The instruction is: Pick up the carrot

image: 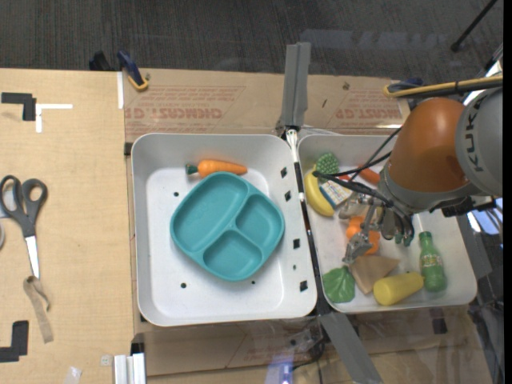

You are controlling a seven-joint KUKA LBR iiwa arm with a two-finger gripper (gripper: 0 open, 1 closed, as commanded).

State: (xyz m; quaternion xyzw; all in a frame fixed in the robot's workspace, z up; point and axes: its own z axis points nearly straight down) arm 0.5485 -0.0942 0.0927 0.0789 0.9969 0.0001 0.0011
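Lying at the far edge of the left bin [148,238], the carrot [222,167] touches the teal plate [228,226]. Pincer [362,242] hangs over the right bin [460,298] clutter; its state cannot be determined.

dark carpet floor [200,14], perhaps cardboard-covered bench [64,214]
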